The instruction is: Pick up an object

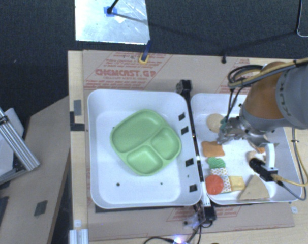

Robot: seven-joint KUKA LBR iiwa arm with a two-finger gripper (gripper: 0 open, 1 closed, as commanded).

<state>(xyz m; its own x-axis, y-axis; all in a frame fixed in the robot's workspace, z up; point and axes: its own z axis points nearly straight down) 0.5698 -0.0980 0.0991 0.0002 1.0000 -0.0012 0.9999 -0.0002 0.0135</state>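
The tabletop carries two white bins; the left bin holds one green plate with three hollows. The right bin, beside it, holds the small things, about eight as far as I can count. One grey arm leans in over that bin. Its pincer hangs low in the bin's near-left part; whether it is released or clenched I cannot tell. Directly under and just toward me from it lies one orange slab, long axis roughly across the bin. One pale round sits just behind the pincer. Below the slab: one green piece, one red round, one tan wedge.
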